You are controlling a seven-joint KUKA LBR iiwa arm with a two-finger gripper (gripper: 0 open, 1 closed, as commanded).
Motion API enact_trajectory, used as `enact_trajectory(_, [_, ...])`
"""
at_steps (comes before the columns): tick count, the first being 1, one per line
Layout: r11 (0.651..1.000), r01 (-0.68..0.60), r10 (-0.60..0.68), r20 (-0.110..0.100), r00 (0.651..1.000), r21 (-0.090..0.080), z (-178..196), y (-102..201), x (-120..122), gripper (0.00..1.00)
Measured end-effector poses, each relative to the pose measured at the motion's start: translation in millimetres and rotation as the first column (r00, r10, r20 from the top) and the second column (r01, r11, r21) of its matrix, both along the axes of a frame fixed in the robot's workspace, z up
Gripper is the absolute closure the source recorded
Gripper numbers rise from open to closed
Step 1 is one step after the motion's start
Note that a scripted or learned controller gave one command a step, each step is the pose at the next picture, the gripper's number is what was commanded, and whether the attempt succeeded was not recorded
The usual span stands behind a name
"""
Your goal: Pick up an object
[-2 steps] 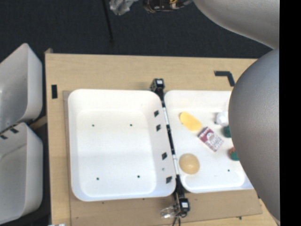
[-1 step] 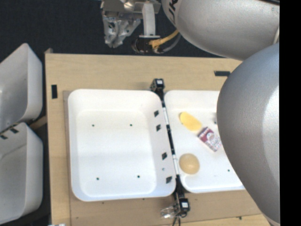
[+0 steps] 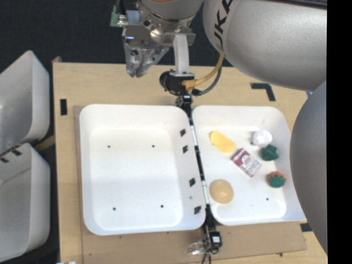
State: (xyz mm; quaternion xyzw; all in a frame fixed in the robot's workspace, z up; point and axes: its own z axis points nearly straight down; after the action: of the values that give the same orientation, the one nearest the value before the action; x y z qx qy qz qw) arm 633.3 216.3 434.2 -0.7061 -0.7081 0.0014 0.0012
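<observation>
- While the gripper [image 3: 140, 59] hangs high over the top edge of the bench [image 3: 66, 81], all the things lie in the right bin [image 3: 278, 120].
- 1 yellow piece [image 3: 222, 141] lies near the middle wall, towards the top.
- 1 round tan thing [image 3: 221, 191] sits below it, also near that wall.
- 1 small red and white packet [image 3: 246, 162] lies between them, more to the right.
- 1 white thing [image 3: 262, 137] touches 1 dark green thing [image 3: 269, 153] by the right side.
- 1 green and red thing [image 3: 276, 179] sits below those 2.
- The left bin [image 3: 88, 147] lies beside the right one.
- I cannot tell how the gripper is set, and nothing hangs from it.
- 2 white tubs [image 3: 22, 98] stand at the far left.
</observation>
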Motion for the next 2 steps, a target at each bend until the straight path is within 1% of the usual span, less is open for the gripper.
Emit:
enact_trajectory(1, [1.000, 0.004, -0.004, 0.017, 1.000, 0.004, 108, -37, -52, 1.00])
enact_trajectory(2, [1.000, -0.002, 0.002, -0.013, 1.000, -0.006, -52, 7, -48, 1.00])
